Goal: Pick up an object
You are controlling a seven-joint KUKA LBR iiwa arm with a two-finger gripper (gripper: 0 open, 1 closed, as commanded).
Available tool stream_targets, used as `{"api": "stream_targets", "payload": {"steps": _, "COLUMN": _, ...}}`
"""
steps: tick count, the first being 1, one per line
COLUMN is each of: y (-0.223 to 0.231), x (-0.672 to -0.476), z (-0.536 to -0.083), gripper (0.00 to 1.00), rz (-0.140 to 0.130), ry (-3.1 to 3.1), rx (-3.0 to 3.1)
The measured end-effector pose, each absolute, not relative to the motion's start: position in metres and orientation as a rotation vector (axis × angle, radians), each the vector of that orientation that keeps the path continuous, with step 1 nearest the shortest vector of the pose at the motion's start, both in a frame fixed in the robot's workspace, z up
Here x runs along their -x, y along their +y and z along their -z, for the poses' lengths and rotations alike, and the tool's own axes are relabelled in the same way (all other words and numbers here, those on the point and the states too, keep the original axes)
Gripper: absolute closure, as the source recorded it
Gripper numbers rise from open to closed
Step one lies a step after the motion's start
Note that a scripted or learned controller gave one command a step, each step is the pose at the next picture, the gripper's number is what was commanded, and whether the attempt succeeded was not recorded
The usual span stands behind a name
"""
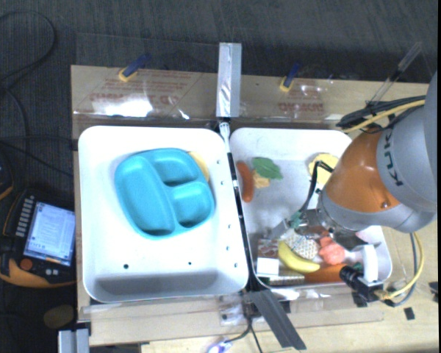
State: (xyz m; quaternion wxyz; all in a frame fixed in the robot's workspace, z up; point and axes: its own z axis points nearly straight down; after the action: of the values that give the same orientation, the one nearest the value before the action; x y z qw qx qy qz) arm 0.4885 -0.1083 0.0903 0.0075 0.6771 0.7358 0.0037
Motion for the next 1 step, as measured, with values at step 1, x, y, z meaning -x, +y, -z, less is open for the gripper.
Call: {"api": "stream_targets", "payload": {"steps": 1, "y": -0.1088, "x": -0.4892, "z": -0.0994, "gripper": 1.0, "rz": -0.012, "ry": 2.3, "rx": -2.117}}
